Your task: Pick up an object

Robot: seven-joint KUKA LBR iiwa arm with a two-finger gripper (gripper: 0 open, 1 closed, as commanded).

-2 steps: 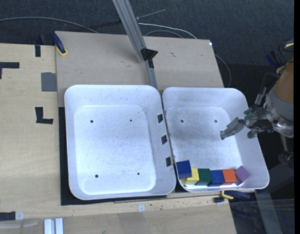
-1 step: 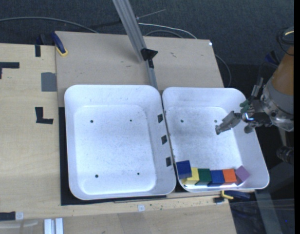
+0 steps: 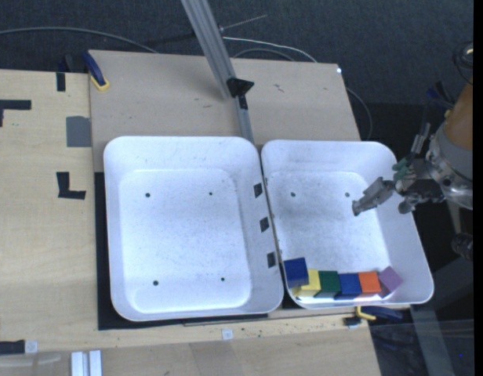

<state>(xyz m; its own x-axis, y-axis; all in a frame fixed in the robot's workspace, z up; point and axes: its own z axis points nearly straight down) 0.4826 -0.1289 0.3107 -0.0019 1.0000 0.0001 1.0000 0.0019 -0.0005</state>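
Several small blocks lie in a row along the front wall of the right bin (image 3: 335,151): a blue block (image 3: 295,269), a yellow one (image 3: 307,286), a green one (image 3: 328,282), a second blue one (image 3: 350,284), an orange one (image 3: 369,282) and a purple one (image 3: 390,277). My gripper (image 3: 381,205) hangs over the right side of that bin, above and behind the blocks. It is open, with only white bin floor between its fingers. One grey finger (image 3: 367,197) points left into the bin.
The left bin (image 3: 116,210) sits beside the right one, with dark clips on the shared wall. A slanted metal pole (image 3: 214,41) rises behind the bins. Cables lie on the dark floor at the back.
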